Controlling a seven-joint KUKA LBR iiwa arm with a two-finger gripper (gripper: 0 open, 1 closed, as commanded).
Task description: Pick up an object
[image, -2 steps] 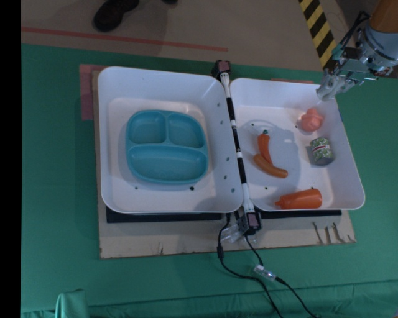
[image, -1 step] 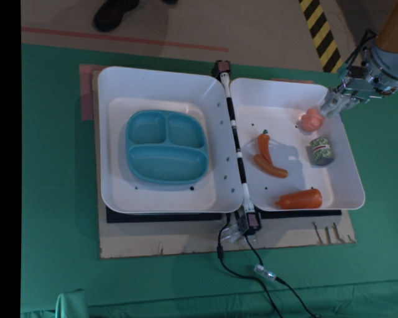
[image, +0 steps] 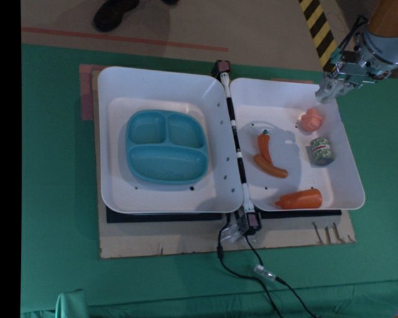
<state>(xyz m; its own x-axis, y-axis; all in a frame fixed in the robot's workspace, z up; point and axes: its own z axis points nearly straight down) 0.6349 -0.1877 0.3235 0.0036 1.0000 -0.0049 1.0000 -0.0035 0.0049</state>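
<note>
A big green mat (image: 56, 186) covers the bench. On it lies a flat brown board (image: 186, 242), and on the board sit two white bins side by side. The left bin (image: 112, 93) holds a blue plate (image: 166, 147) with three parts, right in its middle. The right bin (image: 351, 186) holds the small things.

The grey arm (image: 379, 31) comes in at two o'clock in the picture. Its gripper (image: 328, 92) hangs over the right bin's top corner, at about one o'clock of that bin. Nothing is seen in it, and I cannot tell if it is wide or narrow.

In the right bin, a fat orange pepper (image: 300, 199) lies at five o'clock. A long orange sausage (image: 270, 166) lies near the middle, touching a small red chili (image: 265, 146) just above it. A little green can (image: 322, 151) lies at three o'clock. A pink lump (image: 311, 119) sits at two o'clock, just under the gripper.

A black cord (image: 249, 270) trails from the bins at six o'clock. A dark shoe (image: 115, 12) stands at eleven o'clock.
</note>
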